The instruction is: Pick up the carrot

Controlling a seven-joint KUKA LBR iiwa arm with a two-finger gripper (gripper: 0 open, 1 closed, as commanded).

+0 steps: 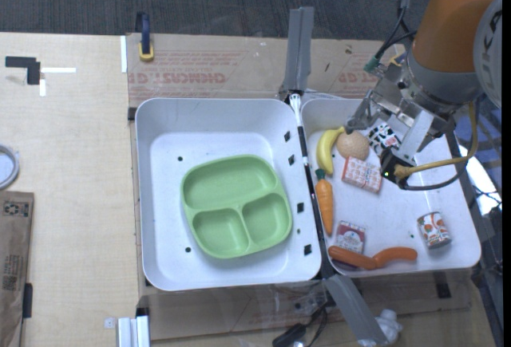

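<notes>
Hand state unreadable, nothing visibly grasped. Carrot down-left of hand, tight against bin wall. Risk: finger jamming on wall, or nudging nearby banana.

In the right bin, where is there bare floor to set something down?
Right white bin: bare floor between the small red-and-white box and the tomato can. Crowded along its left wall: yellow banana, orange carrot, sausage.

arm: cut off at right edge | tool: fingers perhaps hidden, state unclear
</notes>
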